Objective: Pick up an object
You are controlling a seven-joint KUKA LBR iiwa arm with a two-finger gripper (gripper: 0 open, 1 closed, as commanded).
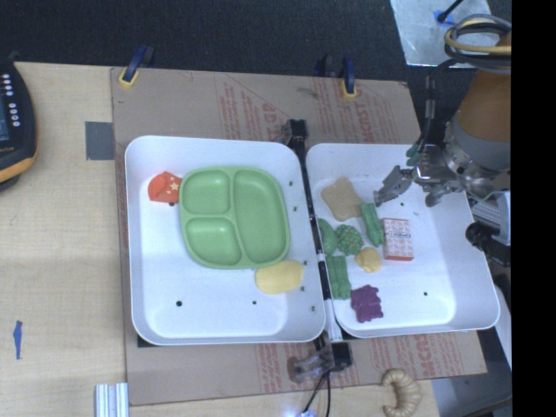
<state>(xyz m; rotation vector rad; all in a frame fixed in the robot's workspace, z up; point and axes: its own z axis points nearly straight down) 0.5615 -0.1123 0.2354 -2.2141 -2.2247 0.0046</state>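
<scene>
My gripper point(412, 189) hangs over the right bin point(452, 294), near its upper middle, with its two fingers spread open and nothing between them. Just left of and below it lie several small toys: a tan piece point(341, 199), a green pod point(372, 224), a round green piece point(348, 238), a small yellow piece point(368, 258), a red and white box point(398, 239), a dark green strip point(337, 276) and purple grapes point(366, 302).
The left bin point(156, 311) holds a green divided plate point(234, 216), a red toy point(164, 187) at its upper left and a yellow toy point(279, 276) below the plate. A tan curled object point(401, 392) lies on the bench in front of the right bin.
</scene>
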